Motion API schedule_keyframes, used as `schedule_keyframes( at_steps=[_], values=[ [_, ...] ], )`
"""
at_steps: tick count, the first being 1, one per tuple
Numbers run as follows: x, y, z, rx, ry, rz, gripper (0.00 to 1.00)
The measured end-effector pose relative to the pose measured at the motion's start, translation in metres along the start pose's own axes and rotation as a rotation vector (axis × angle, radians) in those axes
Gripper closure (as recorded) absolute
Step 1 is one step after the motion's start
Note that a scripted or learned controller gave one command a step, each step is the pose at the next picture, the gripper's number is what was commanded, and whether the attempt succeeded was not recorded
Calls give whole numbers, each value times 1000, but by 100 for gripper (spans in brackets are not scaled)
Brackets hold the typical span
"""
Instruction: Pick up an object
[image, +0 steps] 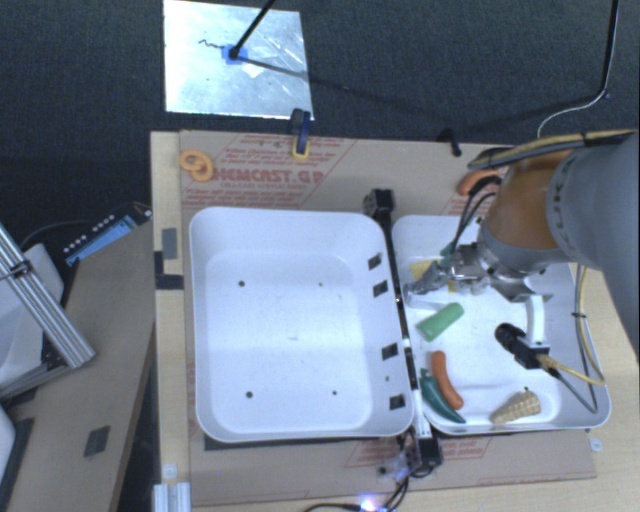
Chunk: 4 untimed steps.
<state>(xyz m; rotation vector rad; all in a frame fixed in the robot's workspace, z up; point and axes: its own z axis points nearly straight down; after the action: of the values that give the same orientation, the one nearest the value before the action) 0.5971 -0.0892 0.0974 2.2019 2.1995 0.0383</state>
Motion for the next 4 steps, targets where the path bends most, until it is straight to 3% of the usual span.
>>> schedule_keyframes(
  at_steps=[1, 2, 3, 4],
  values=[
    [-35, -26, 0, 5, 4, -1, 0],
    [-17, 20, 3, 18, -1, -7, 0],
    [4, 81, -104, 19, 1, -10, 0],
    [-27, 69, 22, 42, 3, -1, 0]
  ],
)
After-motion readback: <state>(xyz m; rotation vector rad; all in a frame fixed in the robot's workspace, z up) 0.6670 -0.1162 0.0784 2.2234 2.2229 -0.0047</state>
